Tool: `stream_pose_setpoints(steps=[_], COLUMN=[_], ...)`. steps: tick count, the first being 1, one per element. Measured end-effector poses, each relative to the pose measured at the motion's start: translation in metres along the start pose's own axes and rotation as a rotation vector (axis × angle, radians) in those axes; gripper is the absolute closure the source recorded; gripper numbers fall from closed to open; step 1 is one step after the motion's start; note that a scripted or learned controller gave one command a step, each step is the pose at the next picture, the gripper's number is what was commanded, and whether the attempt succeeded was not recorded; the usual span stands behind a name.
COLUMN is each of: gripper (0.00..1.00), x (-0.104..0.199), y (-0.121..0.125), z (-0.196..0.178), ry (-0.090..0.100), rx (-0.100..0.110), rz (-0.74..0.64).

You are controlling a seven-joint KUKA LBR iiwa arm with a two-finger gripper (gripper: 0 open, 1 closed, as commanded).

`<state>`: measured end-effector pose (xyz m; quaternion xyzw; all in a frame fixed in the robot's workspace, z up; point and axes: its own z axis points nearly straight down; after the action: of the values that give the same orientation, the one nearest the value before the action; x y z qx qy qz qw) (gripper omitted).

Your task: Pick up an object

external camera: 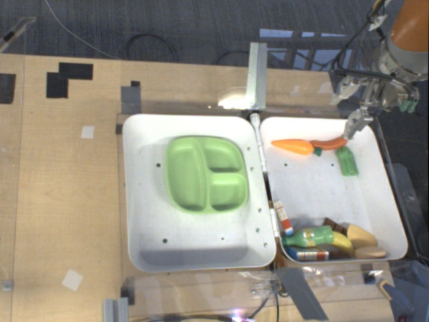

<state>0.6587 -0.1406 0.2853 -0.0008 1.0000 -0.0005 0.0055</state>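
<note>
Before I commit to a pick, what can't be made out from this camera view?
- Gripper: too small and slanted to read how its fingers stand, or whether it touches the carrot.
- Pile in the right bin's near corner: items overlap, so outlines and hidden parts are unclear.
- Arm: cut off by the top edge.

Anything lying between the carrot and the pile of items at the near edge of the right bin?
No. In the camera view, only bare white bin floor separates the carrot from the pile.
</note>
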Motion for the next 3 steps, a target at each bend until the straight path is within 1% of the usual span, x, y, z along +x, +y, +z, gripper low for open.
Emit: stream_pose_setpoints(steps=[1,2,3], gripper=[0.0,0.0,0.0], x=[-0.006,-0.009,0.007], y=[-0.044,-0.035,-0.048], z=[0.179,0.198,0.196], ry=[0.015,0.007,-0.002], rx=[-0.005,-0.001,0.001], rz=[-0.132,-0.119,-0.432])
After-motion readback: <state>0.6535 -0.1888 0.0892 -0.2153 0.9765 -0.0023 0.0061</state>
